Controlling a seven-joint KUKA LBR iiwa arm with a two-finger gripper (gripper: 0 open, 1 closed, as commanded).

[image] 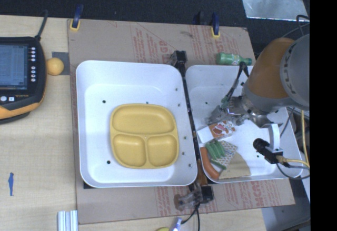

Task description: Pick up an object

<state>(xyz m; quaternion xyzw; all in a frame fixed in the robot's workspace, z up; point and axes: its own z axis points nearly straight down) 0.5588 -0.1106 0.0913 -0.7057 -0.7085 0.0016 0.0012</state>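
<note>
nearest the lower edge of the right bin [263,173], a tight heap: an orange piece [206,164], a tan wedge [237,166], a green-patterned packet [220,152], then a red-and-white packet [221,129], all touching or overlapping. just beyond, the tool [225,110] low over that last packet, its grip impossible to tell, nothing seen held. likely trouble: a slip off a flat, slick packet, or two items dragged up together. further left, a yellow divided tray [144,135] in the left bin [89,119], well apart and untouched.
</note>
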